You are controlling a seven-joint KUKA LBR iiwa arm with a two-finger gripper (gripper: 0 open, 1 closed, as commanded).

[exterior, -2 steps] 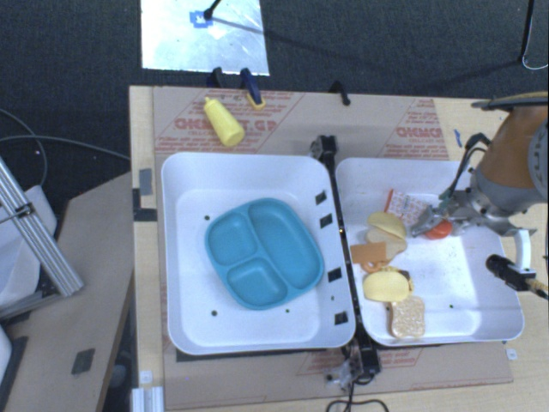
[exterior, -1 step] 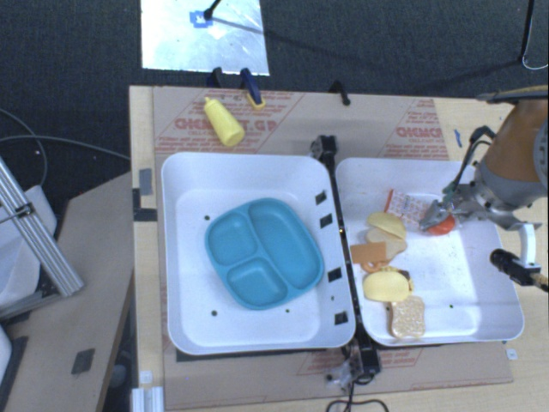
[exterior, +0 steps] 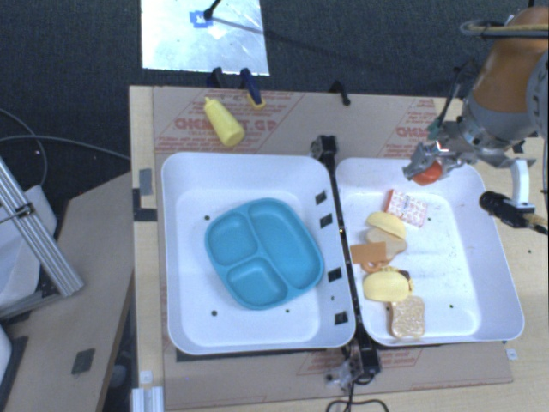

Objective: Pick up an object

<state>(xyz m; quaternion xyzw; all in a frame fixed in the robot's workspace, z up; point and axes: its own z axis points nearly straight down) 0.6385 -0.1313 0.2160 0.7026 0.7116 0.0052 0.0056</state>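
Above the far corner of the right-hand bin [exterior: 493, 256], the gripper [exterior: 426, 163] pinches a small red-orange object [exterior: 431, 173] between its fingers (probably a light, rigid plastic toy, smooth enough to slip), gripped across its middle, clear of the toy food [exterior: 388, 264] below

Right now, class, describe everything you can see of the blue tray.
The blue tray is a light blue, plastic-looking plate with rounded corners and three compartments: two above, one below. It lies flat, turned at a slant, near the middle of the left bin, resting on its white floor. Nothing lies in it or touches it otherwise.
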